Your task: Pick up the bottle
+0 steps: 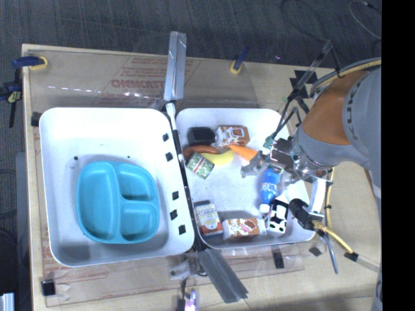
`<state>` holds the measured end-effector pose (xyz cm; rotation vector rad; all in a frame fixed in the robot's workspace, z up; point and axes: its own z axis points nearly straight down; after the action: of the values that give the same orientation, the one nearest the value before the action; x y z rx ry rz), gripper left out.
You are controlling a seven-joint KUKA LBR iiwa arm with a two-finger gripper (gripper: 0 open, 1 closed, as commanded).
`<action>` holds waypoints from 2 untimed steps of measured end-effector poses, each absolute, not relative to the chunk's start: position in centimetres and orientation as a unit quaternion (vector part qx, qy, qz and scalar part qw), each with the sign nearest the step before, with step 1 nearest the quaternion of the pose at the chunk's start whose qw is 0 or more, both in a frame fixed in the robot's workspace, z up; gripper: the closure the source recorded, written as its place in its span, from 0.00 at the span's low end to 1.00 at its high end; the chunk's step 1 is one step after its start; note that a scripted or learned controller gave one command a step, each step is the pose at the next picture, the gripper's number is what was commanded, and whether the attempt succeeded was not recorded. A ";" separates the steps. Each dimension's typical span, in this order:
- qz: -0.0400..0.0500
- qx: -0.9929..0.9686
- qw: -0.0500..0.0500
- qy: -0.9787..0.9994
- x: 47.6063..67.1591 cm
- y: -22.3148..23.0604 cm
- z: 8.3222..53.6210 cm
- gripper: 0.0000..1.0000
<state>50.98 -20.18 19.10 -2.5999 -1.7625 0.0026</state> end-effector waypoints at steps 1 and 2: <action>0.002 -0.837 0.003 -0.547 51.1 -20.2 17.7 0.00; 0.001 -0.827 0.002 -0.562 50.4 -20.2 16.3 0.00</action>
<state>50.36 -20.16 16.29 -2.5954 -1.7620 0.0039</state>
